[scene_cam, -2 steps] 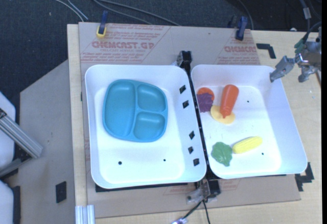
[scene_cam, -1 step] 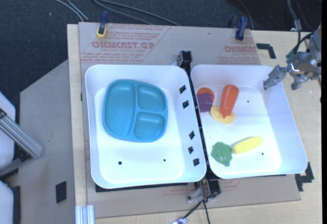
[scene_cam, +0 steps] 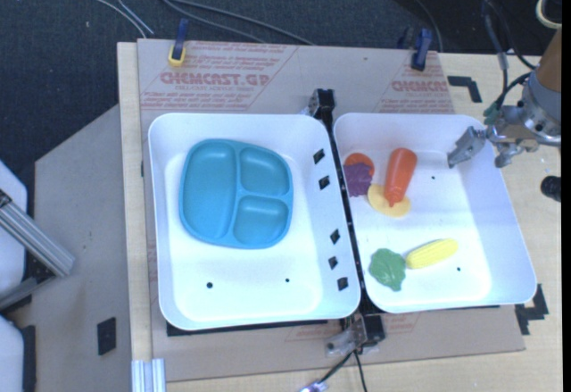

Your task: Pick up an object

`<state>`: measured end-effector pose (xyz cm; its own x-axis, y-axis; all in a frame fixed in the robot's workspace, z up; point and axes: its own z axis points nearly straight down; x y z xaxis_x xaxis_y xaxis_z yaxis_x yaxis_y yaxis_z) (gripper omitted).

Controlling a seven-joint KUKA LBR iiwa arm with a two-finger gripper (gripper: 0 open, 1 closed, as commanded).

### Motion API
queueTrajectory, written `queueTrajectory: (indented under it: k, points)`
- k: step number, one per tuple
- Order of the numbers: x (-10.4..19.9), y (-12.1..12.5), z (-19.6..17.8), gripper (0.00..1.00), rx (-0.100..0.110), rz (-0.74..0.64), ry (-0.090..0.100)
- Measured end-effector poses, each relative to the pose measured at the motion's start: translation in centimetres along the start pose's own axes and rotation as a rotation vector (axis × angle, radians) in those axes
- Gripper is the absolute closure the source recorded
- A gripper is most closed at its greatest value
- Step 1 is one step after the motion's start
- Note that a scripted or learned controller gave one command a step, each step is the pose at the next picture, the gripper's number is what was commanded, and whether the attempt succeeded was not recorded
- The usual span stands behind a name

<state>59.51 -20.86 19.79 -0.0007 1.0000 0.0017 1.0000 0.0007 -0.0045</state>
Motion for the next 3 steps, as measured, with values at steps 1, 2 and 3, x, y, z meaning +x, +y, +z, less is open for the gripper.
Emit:
queueTrajectory:
  k: [1,2,3]
  points:
    - [0.3,-0.4,6.2,0.0,0.001,0.0,0.001]
    - [0.3,-0.2,4.7,1.0,-0.007,0.0,-0.001]
    - [0.3,0.3,-1.8,1.0,-0.013,-0.001,-0.005]
